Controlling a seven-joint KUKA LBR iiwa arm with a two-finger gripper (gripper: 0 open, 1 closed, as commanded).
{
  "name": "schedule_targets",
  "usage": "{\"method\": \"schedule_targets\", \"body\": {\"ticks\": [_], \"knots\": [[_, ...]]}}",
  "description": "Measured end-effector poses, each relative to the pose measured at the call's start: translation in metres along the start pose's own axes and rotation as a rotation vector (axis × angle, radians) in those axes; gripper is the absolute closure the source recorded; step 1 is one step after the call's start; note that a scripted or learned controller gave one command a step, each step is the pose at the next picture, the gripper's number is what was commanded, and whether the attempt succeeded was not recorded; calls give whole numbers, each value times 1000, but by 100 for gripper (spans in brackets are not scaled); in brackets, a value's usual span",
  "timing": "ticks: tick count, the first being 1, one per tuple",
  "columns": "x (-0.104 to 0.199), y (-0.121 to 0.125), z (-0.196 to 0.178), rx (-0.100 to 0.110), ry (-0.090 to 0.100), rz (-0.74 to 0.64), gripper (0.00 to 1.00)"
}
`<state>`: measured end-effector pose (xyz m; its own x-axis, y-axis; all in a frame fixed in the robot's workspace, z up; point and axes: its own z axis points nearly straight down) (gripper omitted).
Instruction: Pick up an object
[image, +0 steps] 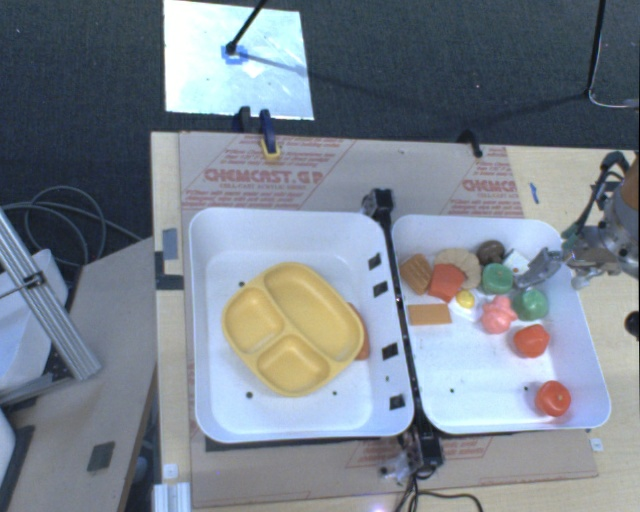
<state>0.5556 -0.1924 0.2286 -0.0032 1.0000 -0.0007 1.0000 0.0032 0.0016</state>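
Observation:
The right bin (585, 395) holds several toy foods. At the back lie a brown waffle piece (416, 272), a tan round (458, 262), a red block (447, 282) and a dark brown piece (490, 251). Two green pieces (497, 278) (531, 303), a pink piece (498, 316), a small yellow one (465, 298) and a flat orange slab (429, 314) lie mid-bin. Two red balls (531, 341) (552, 399) sit nearer the front. My gripper (541, 268) reaches in from the right, low over the back right of this bin, just above the second green piece.
A yellow divided plate (290, 328) fills the middle of the left bin (215, 400), with an orange piece (362, 340) peeking from under its right edge. A black divider with clips (390, 300) joins the bins. A blue and yellow clamp (266, 130) stands at the bench's back edge.

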Motion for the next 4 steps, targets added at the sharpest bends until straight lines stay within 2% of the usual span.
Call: {"method": "schedule_targets", "body": {"ticks": [1, 2, 3, 4], "knots": [[-12, -2, 150, 1, 0, 3, 0], [-13, 0, 133, -4, -1, 1, 100], [70, -23, 142, 2, 4, -6, 100], [154, 24, 37, -13, 4, -12, 100]]}}
